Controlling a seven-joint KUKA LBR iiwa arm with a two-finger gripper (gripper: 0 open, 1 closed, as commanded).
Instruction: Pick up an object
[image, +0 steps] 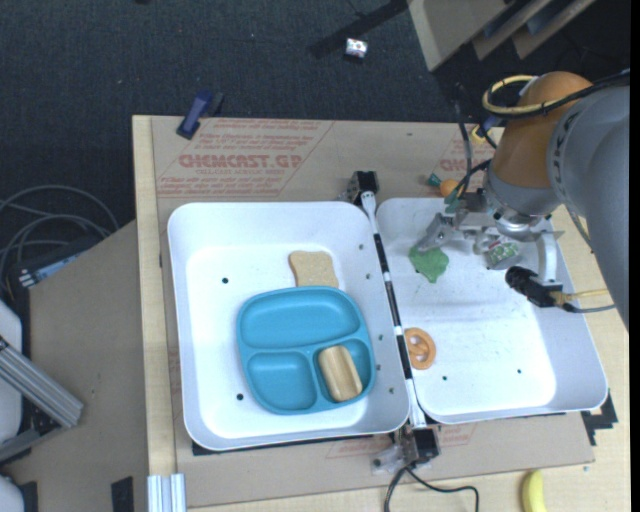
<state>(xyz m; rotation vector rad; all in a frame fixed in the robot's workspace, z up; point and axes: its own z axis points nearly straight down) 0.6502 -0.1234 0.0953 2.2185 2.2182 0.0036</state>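
Note:
My gripper (465, 245) hangs low over the far part of the right bin (500, 390), with its fingers spread open and nothing between them. A green leafy piece (432, 264) lies on the bin floor just at the tip of the left finger (436, 234), outside the gap. An orange pretzel-shaped piece (419, 349) rests against the right bin's left wall. In the left bin (200, 300) a blue divided plate (290, 330) holds a tan bread roll (340, 372). A slice of toast (312, 267) lies just beyond the plate.
The grey arm with its orange band (540, 110) comes in from the upper right over the bin's far corner. A black part with a cable (535, 285) trails to the right of the gripper. A black clip (364, 184) sits where the bins meet.

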